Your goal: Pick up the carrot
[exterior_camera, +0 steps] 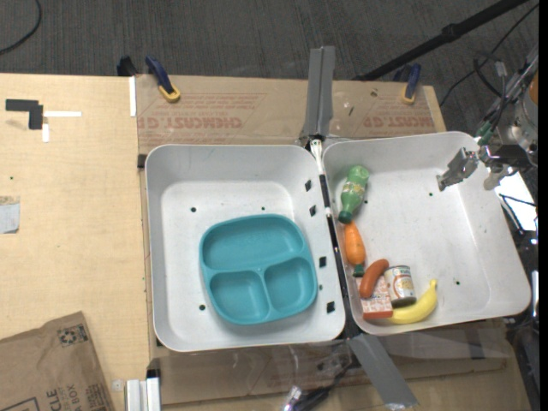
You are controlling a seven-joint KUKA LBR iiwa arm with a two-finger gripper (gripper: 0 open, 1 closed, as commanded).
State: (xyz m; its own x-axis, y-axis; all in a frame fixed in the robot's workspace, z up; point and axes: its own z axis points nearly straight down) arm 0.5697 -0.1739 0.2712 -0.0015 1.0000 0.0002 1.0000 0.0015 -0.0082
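Carrot (353,245) by bin's left wall; end effector (467,168) well apart, grip state indiscernible.

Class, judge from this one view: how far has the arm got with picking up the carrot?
Done: nothing visible yet. The carrot lies in the right bin by its left wall, between the green bottle and the sausage. In hand: the gripper is at the bin's upper right, apart from the carrot, with nothing between its fingers. Left: reaching across, grasping and lifting.
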